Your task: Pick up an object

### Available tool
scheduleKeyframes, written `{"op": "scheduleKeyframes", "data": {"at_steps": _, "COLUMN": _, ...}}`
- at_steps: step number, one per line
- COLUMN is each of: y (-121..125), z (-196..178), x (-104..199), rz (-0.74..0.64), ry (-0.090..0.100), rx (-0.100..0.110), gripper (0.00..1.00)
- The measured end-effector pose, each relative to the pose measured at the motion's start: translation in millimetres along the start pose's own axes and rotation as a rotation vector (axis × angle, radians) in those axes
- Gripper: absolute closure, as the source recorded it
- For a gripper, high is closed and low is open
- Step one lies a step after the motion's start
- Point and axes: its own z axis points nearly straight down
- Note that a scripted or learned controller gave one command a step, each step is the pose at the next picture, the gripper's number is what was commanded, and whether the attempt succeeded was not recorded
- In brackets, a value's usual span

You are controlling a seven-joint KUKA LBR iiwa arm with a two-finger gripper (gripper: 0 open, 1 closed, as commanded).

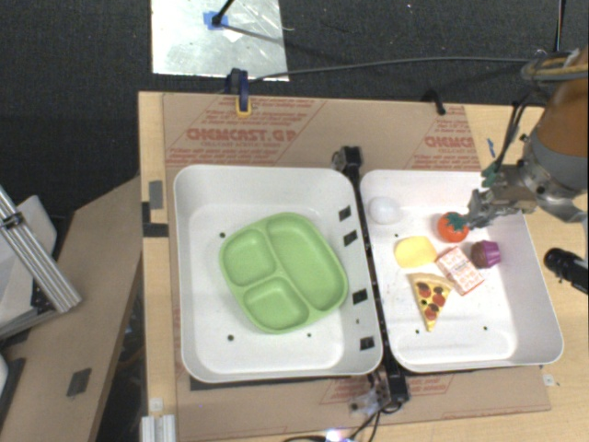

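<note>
Near right bin far edge, gripper beside tomato

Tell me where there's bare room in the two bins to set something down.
Right bin: bare floor along the near edge, below the pizza slice, and at the far left around the white ball. Its middle is crowded, with the gripper at the tomato. Left bin: only margins around the green tray.

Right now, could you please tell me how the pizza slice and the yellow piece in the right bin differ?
The pizza slice is a flat triangle with red toppings; the yellow piece is a plain rounded blob. The pizza slice lies nearer the bin's front edge, the yellow piece just behind it. Both rest loose in the right bin, away from the gripper.
</note>
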Motion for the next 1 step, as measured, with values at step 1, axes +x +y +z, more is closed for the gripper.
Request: {"op": "scheduleKeyframes", "data": {"at_steps": 1, "y": 2.9, "z": 18.5, "x": 56.0, "rz": -0.001, "ry": 0.001, "rx": 0.001, "gripper": 1.00}}
